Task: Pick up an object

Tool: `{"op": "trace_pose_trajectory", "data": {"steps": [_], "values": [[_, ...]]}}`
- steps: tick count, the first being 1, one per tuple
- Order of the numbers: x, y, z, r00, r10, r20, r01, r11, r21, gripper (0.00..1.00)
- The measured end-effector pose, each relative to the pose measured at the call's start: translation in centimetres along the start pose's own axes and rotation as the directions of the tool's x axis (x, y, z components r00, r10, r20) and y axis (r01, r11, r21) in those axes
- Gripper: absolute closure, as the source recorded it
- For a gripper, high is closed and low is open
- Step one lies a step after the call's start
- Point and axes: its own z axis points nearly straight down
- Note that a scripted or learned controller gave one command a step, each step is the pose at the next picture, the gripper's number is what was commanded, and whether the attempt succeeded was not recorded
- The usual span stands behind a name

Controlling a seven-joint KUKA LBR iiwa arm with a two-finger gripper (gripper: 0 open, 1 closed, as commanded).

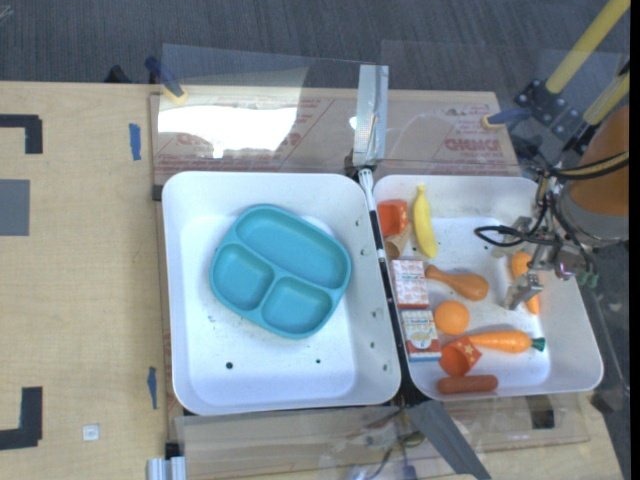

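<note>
The right white bin [575,368] holds toy food. Nearest of all, a little red-brown sausage [466,384] lies by the near wall. Just behind it sit a red pepper piece [459,357] and a long orange carrot with a green top [503,343]. A round orange ball of fruit [452,318] is just past the pepper. A flat red and white packet [411,298] lies along the left wall. Past the orange lies a brown chicken drumstick [458,283]. Farther back are a yellow banana [424,223] and a red tomato piece [392,215].

On the right side of this bin, the grey two-finger gripper [527,290] hangs low. A small orange thing [521,264] sits right by it. I cannot tell if the fingers are apart or together, or if they hold anything.

The left white bin [200,368] holds a blue plastic plate with three sections [281,270]. The plate sits in the middle.
</note>
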Motion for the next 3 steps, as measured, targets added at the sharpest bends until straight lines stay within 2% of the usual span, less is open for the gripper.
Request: {"op": "trace_pose_trajectory", "data": {"steps": [1,2,3], "values": [[-0.5,0.1,-1.5,1.000,-0.002,0.016,0.002,1.000,0.003,1.00],[-0.4,0.1,-1.3,1.000,-0.002,0.014,0.002,1.000,0.003,0.00],[0.1,0.0,0.0,1.000,0.020,-0.001,-0.020,1.000,-0.001,0.00]]}}
